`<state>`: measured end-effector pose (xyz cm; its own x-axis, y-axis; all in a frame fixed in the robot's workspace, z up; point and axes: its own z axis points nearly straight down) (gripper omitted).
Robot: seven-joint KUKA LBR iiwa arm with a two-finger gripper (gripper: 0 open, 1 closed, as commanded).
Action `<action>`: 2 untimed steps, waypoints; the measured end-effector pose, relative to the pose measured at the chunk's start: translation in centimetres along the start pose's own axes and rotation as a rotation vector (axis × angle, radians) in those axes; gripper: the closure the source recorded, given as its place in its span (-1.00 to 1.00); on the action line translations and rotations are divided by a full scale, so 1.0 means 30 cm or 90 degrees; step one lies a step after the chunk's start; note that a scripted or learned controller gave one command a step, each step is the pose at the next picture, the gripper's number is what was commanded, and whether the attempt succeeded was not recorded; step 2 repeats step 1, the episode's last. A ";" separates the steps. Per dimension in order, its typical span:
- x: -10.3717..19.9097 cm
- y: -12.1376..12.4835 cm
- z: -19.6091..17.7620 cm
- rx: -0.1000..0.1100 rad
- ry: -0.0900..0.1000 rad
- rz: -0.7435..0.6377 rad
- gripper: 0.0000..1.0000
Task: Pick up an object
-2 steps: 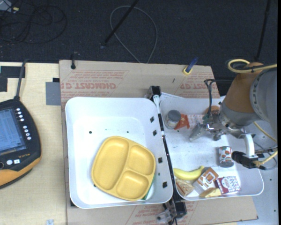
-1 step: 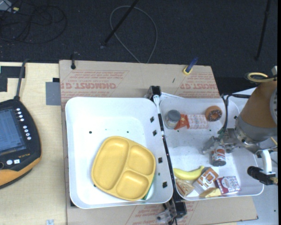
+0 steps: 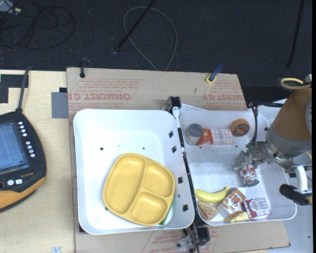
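Observation:
The right bin [image 3: 213, 165] holds a lying bottle [image 3: 213, 136] with a grey cap and a red and white label. A brown donut [image 3: 240, 127] sits at its back, and a banana [image 3: 211, 195] lies at the front beside snack packets [image 3: 233, 201] and a red and white pouch [image 3: 258, 207]. A small red and white can [image 3: 249, 176] stands tilted near the bin's right side. My gripper [image 3: 246, 161] hangs low over the right bin, just above and touching or nearly touching the can's top. The grey and orange arm [image 3: 292, 123] comes in from the right.
The left bin [image 3: 95, 125] carries a yellow divided plate [image 3: 138, 188] toward its front. A black divider [image 3: 178, 152] runs between the bins. A teach pendant [image 3: 10, 157] lies on the bench at far left. Cables cross the dark floor behind.

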<state>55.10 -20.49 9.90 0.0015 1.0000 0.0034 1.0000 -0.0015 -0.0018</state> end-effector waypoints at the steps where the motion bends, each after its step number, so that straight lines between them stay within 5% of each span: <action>1: 0.457 0.131 -0.313 -0.007 0.001 -0.010 1.00; 2: 0.457 0.131 -0.313 -0.007 0.001 -0.010 1.00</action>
